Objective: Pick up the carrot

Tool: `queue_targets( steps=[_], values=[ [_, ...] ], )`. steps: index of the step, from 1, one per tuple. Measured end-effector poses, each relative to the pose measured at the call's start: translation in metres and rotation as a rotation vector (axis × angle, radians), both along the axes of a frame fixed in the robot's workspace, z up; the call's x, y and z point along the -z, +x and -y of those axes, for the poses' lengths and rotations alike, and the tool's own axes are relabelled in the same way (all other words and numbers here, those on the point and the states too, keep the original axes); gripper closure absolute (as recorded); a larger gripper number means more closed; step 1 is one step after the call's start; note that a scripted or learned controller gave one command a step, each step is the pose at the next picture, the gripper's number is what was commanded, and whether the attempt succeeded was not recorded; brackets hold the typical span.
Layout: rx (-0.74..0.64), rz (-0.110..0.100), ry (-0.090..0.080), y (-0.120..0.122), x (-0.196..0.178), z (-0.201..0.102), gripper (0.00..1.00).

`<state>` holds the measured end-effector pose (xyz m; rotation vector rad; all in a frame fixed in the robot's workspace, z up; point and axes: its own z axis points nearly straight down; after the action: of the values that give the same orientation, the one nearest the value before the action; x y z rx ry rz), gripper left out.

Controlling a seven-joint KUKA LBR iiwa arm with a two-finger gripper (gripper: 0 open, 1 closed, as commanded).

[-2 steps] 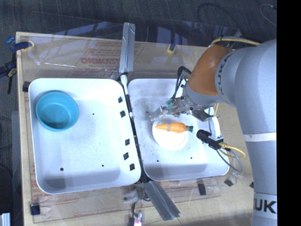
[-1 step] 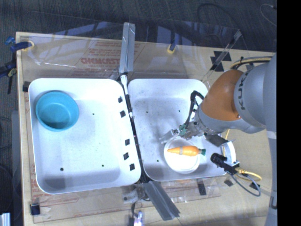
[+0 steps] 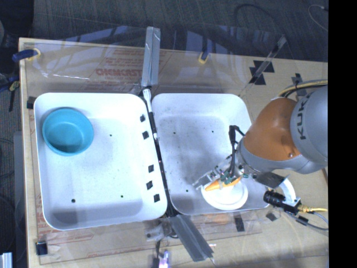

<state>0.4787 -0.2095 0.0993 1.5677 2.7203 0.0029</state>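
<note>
One carrot (image 3: 222, 184), one gripper (image 3: 221, 177) right over it.
Carrot lies on a white plate (image 3: 226, 199) at five o'clock in the right bin (image 3: 189, 110); finger state I cannot tell. Judged mid-grasp: next comes a firm close, then a straight lift.

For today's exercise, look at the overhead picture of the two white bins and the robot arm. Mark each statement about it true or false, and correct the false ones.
1. The blue bowl sits in the left bin. True.
2. The carrot lies in the left bin. False: it is in the right bin, near the front right corner.
3. The carrot rests over a white plate. True.
4. The pincer hovers over the blue bowl. False: it is at the carrot in the right bin.
5. The arm has an orange part. True.
</note>
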Motion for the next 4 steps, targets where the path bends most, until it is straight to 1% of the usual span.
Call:
queue_targets(
  steps=[1,2,3,4],
  values=[
    [-0.004,0.002,0.000,0.001,-0.010,0.000,1.00],
    [0.085,-0.002,-0.001,-0.001,-0.117,-0.082,1.00],
    [0.270,-0.006,0.000,-0.002,-0.077,-0.012,1.00],
    [0.271,-0.006,0.000,-0.002,-0.077,-0.012,0.00]
  ],
)
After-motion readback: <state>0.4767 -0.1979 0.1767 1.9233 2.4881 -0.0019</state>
